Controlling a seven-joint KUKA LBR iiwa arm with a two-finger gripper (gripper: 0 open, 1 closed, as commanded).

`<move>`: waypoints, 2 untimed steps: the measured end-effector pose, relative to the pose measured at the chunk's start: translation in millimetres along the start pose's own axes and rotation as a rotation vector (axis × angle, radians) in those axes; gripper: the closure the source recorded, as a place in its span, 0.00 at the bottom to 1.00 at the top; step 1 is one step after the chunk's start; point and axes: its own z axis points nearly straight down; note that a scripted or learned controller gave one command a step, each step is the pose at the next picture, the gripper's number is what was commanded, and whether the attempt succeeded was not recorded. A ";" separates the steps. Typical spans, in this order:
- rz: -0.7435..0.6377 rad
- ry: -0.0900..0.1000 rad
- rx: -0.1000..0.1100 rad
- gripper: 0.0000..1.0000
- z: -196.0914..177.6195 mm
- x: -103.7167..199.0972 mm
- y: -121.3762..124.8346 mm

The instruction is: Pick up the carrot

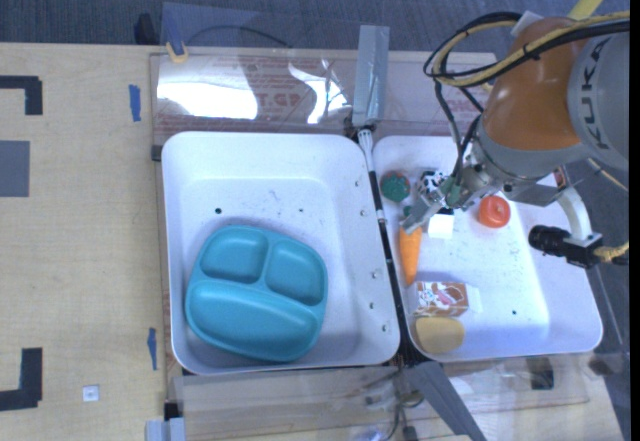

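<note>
- I am reaching in from the right side, and my gripper (432,204) is hanging low over the upper left part of the right bin (520,314).
- The carrot (409,255) is lying in this right bin, close to the bin's left wall, with its length running up and down in the view.
- My gripper is sitting just above the upper end of the carrot; I cannot tell if it is touching it.
- Whether my gripper is released or clenched, I cannot tell, because the wrist and the cables are covering this part.
- A small white block (441,226) is lying just beside the carrot's upper end, under my gripper.
- A round dark green object (395,188) is resting near the top left corner of the same bin.
- A red-orange round object (493,212) is lying to the right of my gripper.
- A small packet with red and white print (441,298) is lying below the carrot; its writing is too small for reading.
- A yellowish round object (439,334) is touching the lower edge of this packet.
- In the left bin (200,169) a blue divided plate (258,292) with three compartments is resting.
- On my grey arm (598,89) the letters "KUK" are showing at the right edge of the view.
- Both bins are standing on the table (70,259).
</note>
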 end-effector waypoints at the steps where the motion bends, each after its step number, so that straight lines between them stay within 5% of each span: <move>1: -0.181 -0.001 -0.001 0.00 -0.1 12.0 32.6; 2: -0.427 0.001 0.001 0.00 -0.7 25.0 34.8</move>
